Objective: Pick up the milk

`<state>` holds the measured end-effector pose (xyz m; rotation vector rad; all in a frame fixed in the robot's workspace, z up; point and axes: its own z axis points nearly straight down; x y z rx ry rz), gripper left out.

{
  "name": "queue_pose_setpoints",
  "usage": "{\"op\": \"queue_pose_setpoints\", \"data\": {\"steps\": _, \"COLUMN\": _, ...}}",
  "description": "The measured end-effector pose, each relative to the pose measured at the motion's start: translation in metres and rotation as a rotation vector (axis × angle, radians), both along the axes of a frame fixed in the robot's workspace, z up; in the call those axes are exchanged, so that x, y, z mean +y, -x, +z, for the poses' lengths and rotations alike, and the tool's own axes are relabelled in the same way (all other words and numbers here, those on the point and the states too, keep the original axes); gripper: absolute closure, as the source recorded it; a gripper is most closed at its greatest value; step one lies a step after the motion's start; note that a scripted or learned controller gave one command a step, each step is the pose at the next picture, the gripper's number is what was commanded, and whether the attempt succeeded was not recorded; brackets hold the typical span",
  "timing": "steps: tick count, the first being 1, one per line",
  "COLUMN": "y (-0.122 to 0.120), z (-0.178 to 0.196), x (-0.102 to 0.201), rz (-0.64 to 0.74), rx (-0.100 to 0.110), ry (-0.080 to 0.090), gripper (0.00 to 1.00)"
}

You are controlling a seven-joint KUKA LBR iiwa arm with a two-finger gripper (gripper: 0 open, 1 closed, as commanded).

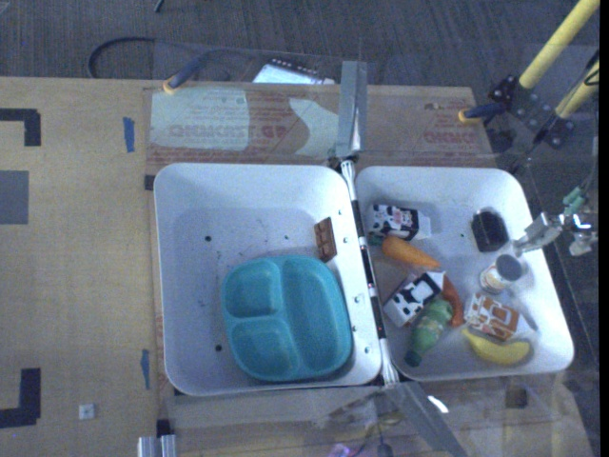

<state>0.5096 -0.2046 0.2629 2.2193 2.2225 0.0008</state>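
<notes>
Two cow-patterned black-and-white milk cartons lie in the right bin (533,208). One milk carton (413,298) rests on its side near the bin's middle, between a carrot and a green bottle. The other, smaller carton (394,220) lies at the bin's back left. My gripper (557,228) shows faintly at the bin's right rim, well to the right of both cartons and touching neither. Nothing is visibly held in it.
The right bin also holds a carrot (410,252), a green bottle (428,327), a banana (500,351), an orange-and-white box (492,317), a small can (501,274) and a black object (487,228). A teal divided plate (285,318) and a brown block (325,239) sit in the left bin (190,217).
</notes>
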Motion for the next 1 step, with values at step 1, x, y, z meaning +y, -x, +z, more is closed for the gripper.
{"op": "queue_pose_setpoints", "data": {"steps": 1, "y": 0.0070, "z": -0.1469, "x": -0.0138, "rz": 0.265, "rx": -0.010, "ry": -0.006, "gripper": 0.00}}
